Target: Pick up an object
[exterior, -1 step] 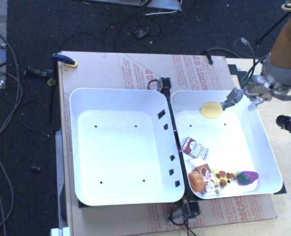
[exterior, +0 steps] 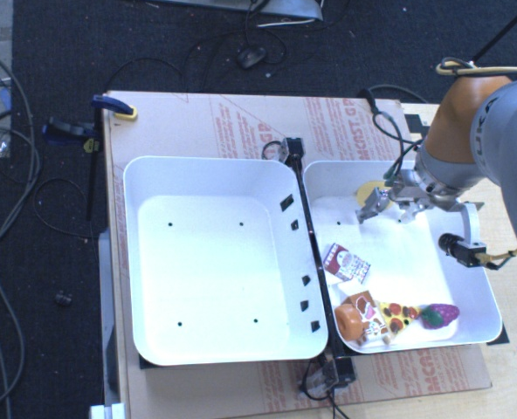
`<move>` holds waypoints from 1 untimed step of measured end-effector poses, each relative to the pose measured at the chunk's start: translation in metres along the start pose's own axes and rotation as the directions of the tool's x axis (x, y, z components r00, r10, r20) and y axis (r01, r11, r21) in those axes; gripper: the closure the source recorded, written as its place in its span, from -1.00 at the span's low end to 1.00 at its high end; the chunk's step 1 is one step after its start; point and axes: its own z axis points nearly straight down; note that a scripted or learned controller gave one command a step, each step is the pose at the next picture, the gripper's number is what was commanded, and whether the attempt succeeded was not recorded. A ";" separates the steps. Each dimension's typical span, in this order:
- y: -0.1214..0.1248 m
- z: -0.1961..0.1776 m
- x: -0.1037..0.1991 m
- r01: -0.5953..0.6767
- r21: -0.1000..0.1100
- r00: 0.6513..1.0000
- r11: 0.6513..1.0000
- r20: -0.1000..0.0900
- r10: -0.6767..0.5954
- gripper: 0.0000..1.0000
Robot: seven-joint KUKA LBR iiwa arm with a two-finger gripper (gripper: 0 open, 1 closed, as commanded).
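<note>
My gripper [exterior: 388, 212] hangs over the far part of the right bin [exterior: 481, 295], open, with nothing between its fingers. A yellow object [exterior: 368, 189] lies just behind its left finger, partly hidden by the wrist. Nearer the front of this bin lie a small red-and-white carton [exterior: 346, 263], an orange item [exterior: 348, 320], a toy pizza slice [exterior: 389, 314] and a purple eggplant with a green top [exterior: 439, 314]. The gripper is well apart from those front items.
The left bin [exterior: 145, 234] sits beside the right one, split from it by a black divider with clips [exterior: 309, 243]. The arm's orange band [exterior: 459, 120] and grey body reach in from the right. Cables lie on the dark floor around the bench.
</note>
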 end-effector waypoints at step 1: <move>0.027 0.005 -0.027 -0.001 -0.011 1.000 1.000 0.003 0.001 -1.00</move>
